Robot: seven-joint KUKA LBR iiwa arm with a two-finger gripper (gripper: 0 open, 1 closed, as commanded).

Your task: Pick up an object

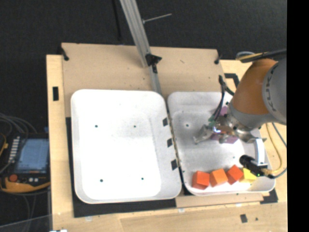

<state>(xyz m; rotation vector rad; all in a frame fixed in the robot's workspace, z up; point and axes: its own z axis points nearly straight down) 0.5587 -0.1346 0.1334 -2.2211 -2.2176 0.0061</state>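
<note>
Pincer (212,132) low in right bin (193,105), grip state can't tell. Blocks (217,177) sit well apart by front wall; risk: closes on nothing, lifts w/o object.

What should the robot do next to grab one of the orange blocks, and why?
Probably move the end effector toward the near edge of the right bin, because the orange blocks lie in a row there, apart from it, and nothing shows between its fingers.
</note>
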